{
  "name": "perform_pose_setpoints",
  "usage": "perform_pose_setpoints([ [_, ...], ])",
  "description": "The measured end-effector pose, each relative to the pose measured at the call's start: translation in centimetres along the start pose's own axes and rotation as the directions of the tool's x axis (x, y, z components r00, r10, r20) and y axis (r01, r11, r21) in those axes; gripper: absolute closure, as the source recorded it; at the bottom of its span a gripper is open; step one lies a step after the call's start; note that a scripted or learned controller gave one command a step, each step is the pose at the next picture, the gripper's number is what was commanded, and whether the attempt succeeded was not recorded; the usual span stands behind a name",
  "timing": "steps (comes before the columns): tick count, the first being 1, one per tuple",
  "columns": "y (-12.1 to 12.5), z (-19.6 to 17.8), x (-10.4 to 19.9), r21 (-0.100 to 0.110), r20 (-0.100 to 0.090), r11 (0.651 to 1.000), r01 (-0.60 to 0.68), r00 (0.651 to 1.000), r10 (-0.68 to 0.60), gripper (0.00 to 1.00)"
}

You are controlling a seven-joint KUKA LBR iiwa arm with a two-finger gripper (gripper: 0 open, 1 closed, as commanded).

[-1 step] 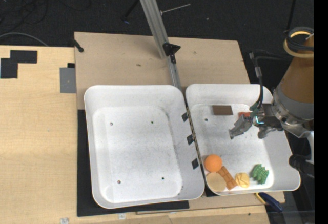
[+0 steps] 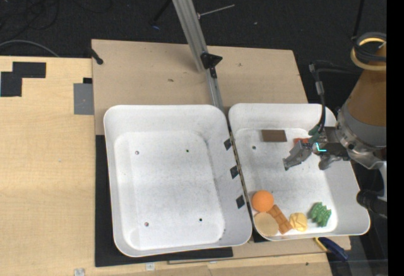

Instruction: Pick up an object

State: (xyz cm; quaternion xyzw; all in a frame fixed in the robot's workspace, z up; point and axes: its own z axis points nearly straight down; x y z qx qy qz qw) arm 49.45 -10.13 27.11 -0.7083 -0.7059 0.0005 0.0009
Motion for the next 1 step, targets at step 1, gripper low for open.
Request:
perform_pose_setpoints([
  [1, -0.52, 4.53, -0.36, 0.005, -0.001, 1.0, 0.003, 1.0, -0.003, 0.0],
])
